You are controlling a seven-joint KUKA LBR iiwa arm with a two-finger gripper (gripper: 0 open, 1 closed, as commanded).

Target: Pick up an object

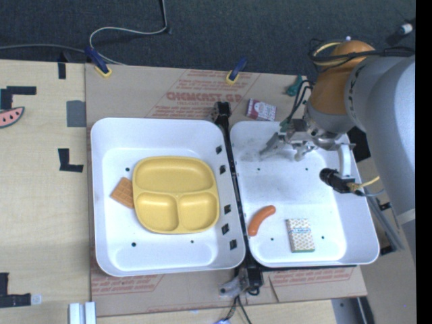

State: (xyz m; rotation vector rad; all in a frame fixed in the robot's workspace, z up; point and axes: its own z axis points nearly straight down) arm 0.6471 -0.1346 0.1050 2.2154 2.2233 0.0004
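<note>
The right bin (337, 214) holds an orange sausage-shaped piece (261, 219) near its front left and a small printed card box (300, 235) to the right of that piece. My gripper (283, 149) hangs over the back left part of this bin, below the orange band (334, 90) on the wrist. Its two fingers are spread apart and it is open, with nothing between them. The sausage piece lies well in front of the gripper, about a hand's width away.
In the left bin (108, 241) sits a yellow divided plate (177, 193), and a brown cracker-like piece (123, 193) pokes out from under its left edge. A small red and white packet (260, 109) lies on the cardboard behind the bins. The arm's grey body (391, 133) covers the right side.
</note>
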